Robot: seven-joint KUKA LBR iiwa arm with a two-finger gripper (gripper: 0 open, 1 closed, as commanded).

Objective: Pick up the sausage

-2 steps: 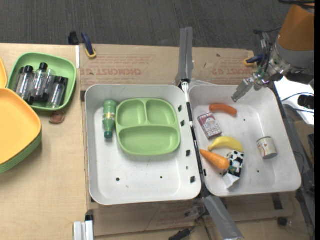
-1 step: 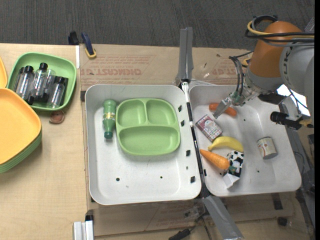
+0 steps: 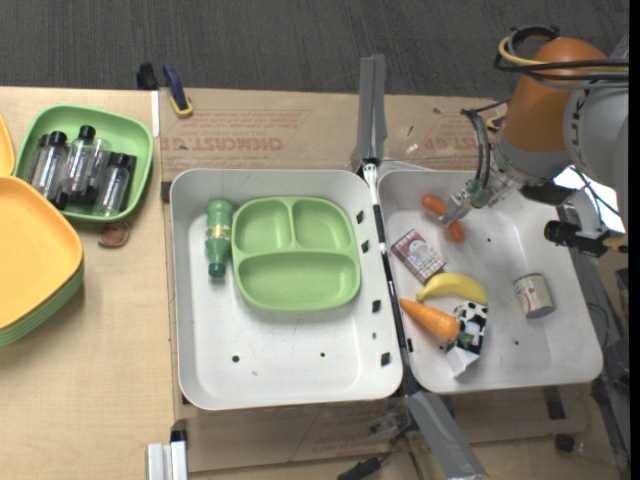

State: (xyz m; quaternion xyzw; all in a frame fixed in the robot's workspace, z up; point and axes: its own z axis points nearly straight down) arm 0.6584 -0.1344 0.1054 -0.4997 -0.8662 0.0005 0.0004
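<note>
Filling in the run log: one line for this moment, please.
stage: reaching | gripper: over right white bin | small orange-red sausage: beside gripper, not visibly held | green divided tray: left bin

A dark grey ribbed carpet floor (image 3: 250, 18) stretches behind a light wooden bench (image 3: 90, 408), partly covered by a brown printed cardboard sheet (image 3: 260, 133). Two shallow white plastic bins (image 3: 290, 383) sit side by side on it, under even, bright light. A grey metal bar (image 3: 371, 108) stands between them at the rear.
</note>
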